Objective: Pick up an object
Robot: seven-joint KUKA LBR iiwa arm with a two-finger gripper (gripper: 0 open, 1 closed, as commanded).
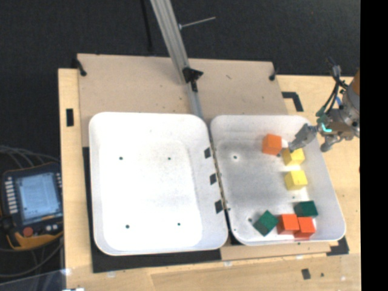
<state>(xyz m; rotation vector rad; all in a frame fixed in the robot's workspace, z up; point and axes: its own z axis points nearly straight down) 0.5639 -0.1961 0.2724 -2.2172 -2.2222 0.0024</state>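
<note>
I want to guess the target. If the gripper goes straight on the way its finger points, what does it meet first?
Probably the upper yellow block, just under the fingertip of the gripper; the orange block lies beside that line. Height above the right bin is unclear.

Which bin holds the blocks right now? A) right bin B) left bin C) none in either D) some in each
A: the orange block, two yellow blocks, two green blocks and the orange-red pair all lie inside the right bin; the left bin shows just its white floor. The gripper sits over the right bin's far right rim.
</note>
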